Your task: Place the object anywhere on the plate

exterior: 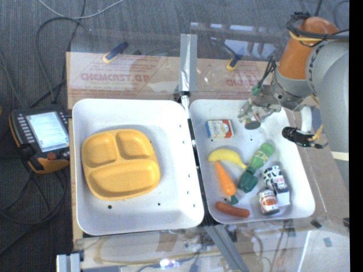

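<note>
One set of jaws [256,111], state impossible to tell from up here, hangs over the right bin's [306,200] far corner. Nearest under them sits the small carton [219,129], likely light and stiff, so pinching its flat sides looks easiest. The yellow plate [120,163] waits in the left bin [85,220].

Yellow plate [120,163] unobstructed in left bin [85,208], right bin [303,200] crowded (banana [226,156], carrot [225,179], green bottle [255,166]), open floor near its top right corner
</note>
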